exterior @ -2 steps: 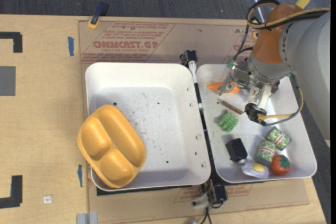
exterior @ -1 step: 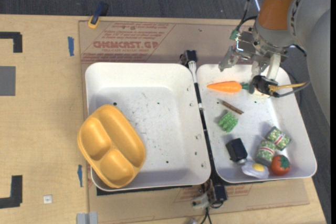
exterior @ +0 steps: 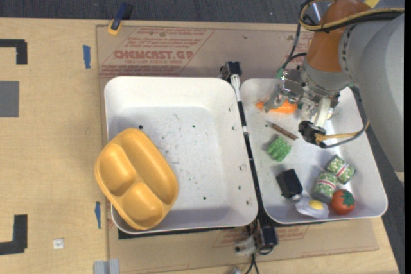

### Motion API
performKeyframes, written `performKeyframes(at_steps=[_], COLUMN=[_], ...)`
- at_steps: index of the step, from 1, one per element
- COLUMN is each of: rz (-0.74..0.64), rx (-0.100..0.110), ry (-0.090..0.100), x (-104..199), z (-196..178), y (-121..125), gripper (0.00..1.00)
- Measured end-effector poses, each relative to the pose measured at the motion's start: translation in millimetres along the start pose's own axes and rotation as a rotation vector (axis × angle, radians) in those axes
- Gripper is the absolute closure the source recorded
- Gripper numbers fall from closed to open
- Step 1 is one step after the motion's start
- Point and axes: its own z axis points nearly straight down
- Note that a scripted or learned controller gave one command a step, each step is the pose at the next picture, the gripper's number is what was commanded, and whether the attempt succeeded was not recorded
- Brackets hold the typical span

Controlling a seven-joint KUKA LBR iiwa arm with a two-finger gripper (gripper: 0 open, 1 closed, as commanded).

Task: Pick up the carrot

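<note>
Lying flat near the back of the right bin [exterior: 376,199], close to its left wall, with the gripper [exterior: 287,99] down directly over it: carrot [exterior: 280,109], orange, only partly showing below the metal. Probably placed so for a straight top-down grab, away from the other clutter (green leafy piece [exterior: 279,149], black block [exterior: 289,182], two wrapped green items [exterior: 332,178], tomato [exterior: 343,201], small yellow-and-white piece [exterior: 313,207], all nearer the front). Reaching in from the right, grey arm [exterior: 379,67] bent steeply down, orange band [exterior: 334,35] just above the wrist, cables looping round it. Touching or about to touch, by the look of it. Impossible to tell how the pincer stands, so no claim of a hold. Left bin [exterior: 167,90] bearing just a yellow two-compartment tray [exterior: 136,178] tilted across its front left corner.
</note>
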Motion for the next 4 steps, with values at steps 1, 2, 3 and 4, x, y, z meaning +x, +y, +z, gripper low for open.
performKeyframes(at_steps=[1, 2, 3, 4], rz=[-0.155, -0.291, -0.317, -0.525], rx=[0.014, 0.012, -0.008, -0.008], ry=[-0.001, 0.000, -0.001, -0.001], x=[-11, -31, -53, -60], z=[15, -6, -34, -8], y=[12, 27, 39, 22], gripper=[0.00, 0.00, 0.00, 0.00])
